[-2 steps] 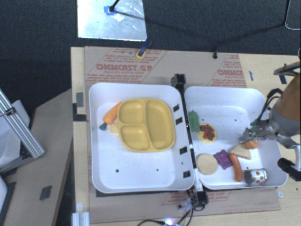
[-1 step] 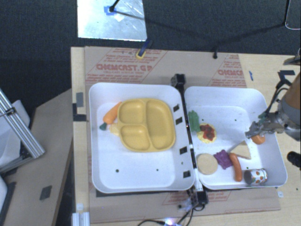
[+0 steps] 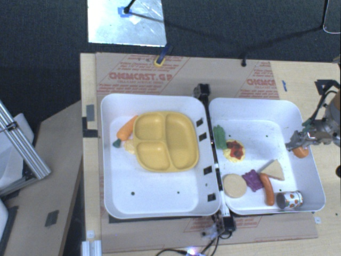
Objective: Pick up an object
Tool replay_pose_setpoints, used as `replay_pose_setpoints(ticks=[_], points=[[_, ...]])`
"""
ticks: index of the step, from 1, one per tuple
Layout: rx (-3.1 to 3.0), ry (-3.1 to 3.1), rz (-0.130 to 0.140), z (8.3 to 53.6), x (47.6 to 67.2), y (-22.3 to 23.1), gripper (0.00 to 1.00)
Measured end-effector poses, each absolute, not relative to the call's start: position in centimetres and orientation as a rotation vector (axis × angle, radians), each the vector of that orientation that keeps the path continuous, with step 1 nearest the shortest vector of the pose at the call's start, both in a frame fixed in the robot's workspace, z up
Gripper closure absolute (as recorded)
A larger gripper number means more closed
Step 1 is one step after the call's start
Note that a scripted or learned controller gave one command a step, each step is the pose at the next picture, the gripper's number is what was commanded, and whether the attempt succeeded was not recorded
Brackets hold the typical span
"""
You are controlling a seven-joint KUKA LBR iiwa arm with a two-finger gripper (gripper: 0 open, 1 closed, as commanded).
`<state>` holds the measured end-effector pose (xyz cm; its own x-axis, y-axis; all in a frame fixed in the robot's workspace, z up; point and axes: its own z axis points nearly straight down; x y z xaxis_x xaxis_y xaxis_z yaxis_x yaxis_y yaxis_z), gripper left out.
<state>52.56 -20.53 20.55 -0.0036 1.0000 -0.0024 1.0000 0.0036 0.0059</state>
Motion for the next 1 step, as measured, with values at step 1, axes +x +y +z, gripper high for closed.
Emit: replay_pose_setpoints(ticks=[1], points=[[2.214,2.222,0.003,22.57,52.68,-20.56,1.00]])
